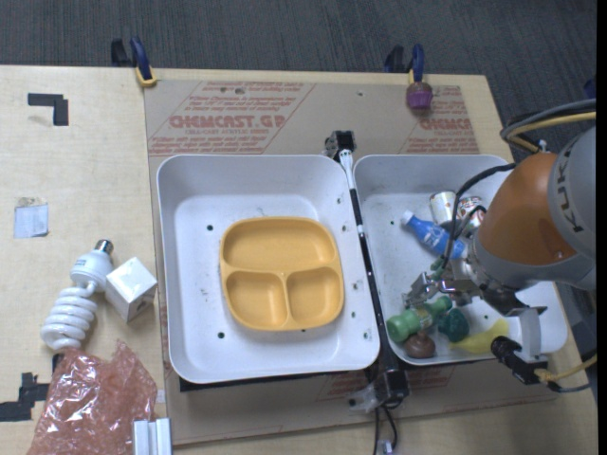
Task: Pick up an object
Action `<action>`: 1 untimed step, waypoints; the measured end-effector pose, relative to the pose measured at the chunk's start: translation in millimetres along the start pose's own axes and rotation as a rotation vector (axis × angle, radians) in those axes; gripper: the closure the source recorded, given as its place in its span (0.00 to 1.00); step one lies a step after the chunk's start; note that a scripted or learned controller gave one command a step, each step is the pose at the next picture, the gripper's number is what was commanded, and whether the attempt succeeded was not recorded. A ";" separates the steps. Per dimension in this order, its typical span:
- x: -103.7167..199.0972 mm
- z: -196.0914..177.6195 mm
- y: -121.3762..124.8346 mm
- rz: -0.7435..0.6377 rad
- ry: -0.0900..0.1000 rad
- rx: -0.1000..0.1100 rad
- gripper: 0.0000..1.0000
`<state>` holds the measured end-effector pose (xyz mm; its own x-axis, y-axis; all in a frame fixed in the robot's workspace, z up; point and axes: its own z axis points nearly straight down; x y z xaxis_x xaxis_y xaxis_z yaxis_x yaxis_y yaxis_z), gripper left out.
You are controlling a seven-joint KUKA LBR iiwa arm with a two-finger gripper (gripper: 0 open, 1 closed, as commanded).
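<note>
Arm's low over the right bin (379, 183), gripper (434, 290) down in the clutter w/ a blue bottle (429, 235) just behind it and a green toy (410, 323) just in front. Can't tell its state, too much overlap. Left bin (180, 254) has a yellow divided tray (282, 273).

A pale wooden bench (76, 178) stands on dark grey carpet (285, 12), evenly lit from above

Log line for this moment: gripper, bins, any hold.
gripper: low in right bin, above toy pile | hold: cannot tell | nearest: green toy, blue bottle | left bin: yellow tray
</note>
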<state>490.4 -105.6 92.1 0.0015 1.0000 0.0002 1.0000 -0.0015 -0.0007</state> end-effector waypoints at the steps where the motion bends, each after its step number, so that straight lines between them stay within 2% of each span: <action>1: -0.7 -9.9 1.5 0.002 -0.001 -0.003 1.00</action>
<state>491.9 -106.3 102.0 0.0032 1.0000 -0.0010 1.0000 -0.0032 0.0027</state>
